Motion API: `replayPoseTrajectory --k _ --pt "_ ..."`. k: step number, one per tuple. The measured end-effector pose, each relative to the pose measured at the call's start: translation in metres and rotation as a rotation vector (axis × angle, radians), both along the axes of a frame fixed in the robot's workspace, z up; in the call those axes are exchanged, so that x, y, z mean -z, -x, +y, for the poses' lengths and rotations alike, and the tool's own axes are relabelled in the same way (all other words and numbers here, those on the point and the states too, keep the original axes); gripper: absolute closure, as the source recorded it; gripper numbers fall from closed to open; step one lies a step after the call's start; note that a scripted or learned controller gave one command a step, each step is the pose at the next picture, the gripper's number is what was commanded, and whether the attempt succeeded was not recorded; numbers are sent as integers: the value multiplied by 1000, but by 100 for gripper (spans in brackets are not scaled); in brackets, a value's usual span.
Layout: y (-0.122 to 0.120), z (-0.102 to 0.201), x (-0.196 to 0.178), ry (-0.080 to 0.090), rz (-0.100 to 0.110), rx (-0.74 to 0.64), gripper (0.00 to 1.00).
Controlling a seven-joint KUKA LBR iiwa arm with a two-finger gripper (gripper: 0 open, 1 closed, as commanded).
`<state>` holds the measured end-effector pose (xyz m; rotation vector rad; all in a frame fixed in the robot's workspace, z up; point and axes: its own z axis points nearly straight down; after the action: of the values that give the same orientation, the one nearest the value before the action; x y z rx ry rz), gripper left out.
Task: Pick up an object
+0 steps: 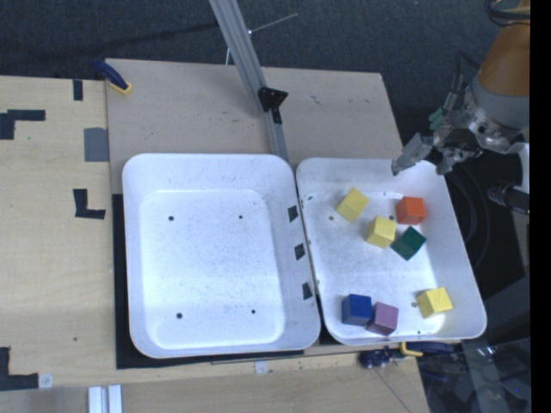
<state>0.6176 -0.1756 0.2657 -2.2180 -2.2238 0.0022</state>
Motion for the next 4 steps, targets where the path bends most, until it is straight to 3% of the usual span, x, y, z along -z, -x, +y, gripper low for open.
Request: replayPoseTrajectory --k 1,3,4 --pt "0 0 0 1 0 0 0" --pt "7 -1 107 -1 5 1 0" --pt "7 -11 154 3 -7 1 0"
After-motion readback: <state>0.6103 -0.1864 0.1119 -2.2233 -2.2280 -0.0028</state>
